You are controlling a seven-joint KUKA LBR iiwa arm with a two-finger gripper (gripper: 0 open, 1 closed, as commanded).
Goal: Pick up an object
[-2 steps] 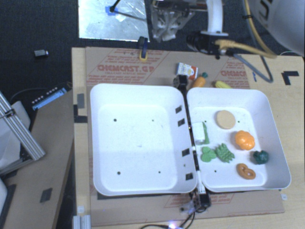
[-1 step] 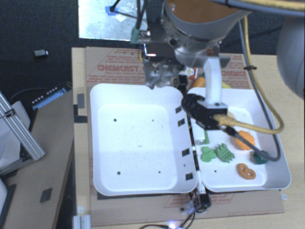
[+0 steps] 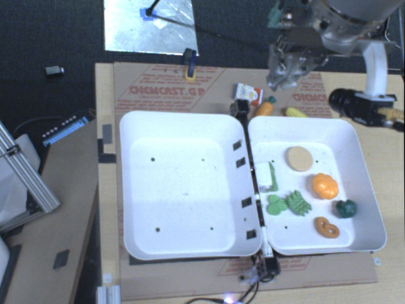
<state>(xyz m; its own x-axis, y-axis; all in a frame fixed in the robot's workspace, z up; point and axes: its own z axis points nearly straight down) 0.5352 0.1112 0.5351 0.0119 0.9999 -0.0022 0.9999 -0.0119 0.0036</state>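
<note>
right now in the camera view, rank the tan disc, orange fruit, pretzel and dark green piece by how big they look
1. tan disc
2. orange fruit, close to the disc
3. pretzel
4. dark green piece, about like the pretzel, so those two are unsure

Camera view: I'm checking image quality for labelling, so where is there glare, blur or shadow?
Camera view: the foil sheet on the floor glares; the gripper looks soft and blurred; the left bin is bright and washed out, faintly shaded along its walls; items in the right bin stay sharp.
</note>
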